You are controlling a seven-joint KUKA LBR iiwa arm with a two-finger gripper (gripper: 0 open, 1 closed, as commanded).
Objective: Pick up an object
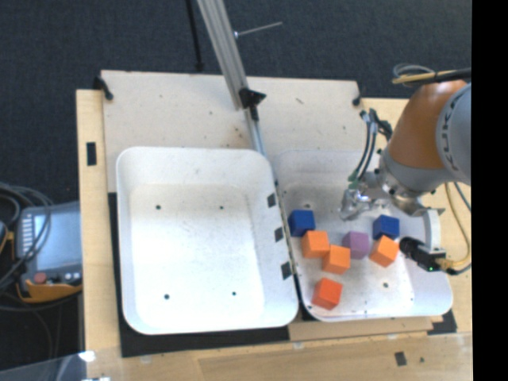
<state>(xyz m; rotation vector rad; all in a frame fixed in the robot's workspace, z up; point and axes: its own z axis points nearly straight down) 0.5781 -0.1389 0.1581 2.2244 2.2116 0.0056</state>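
1. Setting: dark carpet is seen around a pale wooden bench (pixel 198 101) that bears two shallow white bins; a slanted metal rail (pixel 225 42) crosses above.
2. Gripper (pixel 355 203): a metallic head below the orange-banded arm (pixel 425 137), hung over the right bin (pixel 432 296). Whether it is spread or closed cannot be told; nothing is seen held.
3. Purple cube (pixel 358 244): placed just below the gripper, matte, foam-like, square-edged.
4. Blue cube (pixel 386 227): beside the purple cube, toward the arm.
5. Orange cube (pixel 386 251): touching or nearly touching the purple cube on that same side.
6. Two orange cubes (pixel 317 243) (pixel 337 259): packed close on the purple cube's other side.
7. Second blue cube (pixel 302 222): farther out, near the bin wall.
8. Red-orange cube (pixel 328 293): apart from the cluster, lowest in the bin.
9. Left bin (pixel 131 173): smooth speckled plastic, rounded corners.
10. Handling note: an isolated cube is judged the better target; a straight descent with fingers placed across two free flat faces is advised, since crowded neighbours may be struck.
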